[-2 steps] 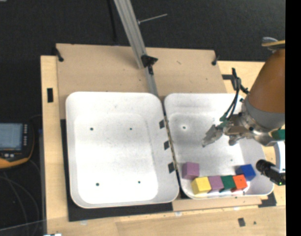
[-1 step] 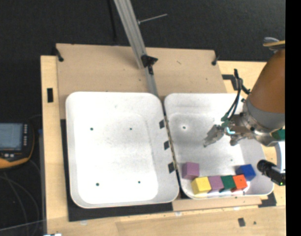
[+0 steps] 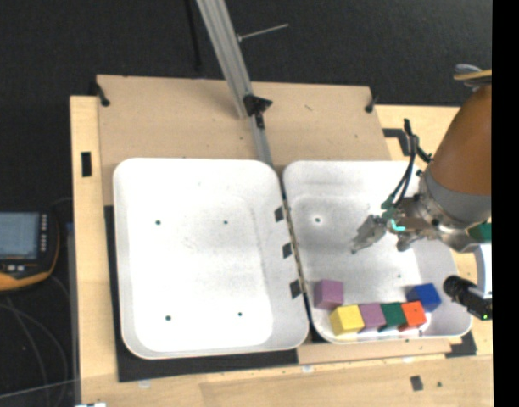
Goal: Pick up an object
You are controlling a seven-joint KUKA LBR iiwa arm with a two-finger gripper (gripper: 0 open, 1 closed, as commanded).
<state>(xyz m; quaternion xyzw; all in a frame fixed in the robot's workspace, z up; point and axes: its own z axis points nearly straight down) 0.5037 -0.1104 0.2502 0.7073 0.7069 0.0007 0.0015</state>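
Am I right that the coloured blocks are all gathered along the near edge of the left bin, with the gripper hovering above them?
Not quite: the camera view shows the coloured blocks along the near edge of the right bin, not the left bin. The gripper does hover above them, as you said.

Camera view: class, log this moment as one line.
arm: over right bin | gripper: nothing held, above bin floor | blocks: along near wall | left bin: no blocks
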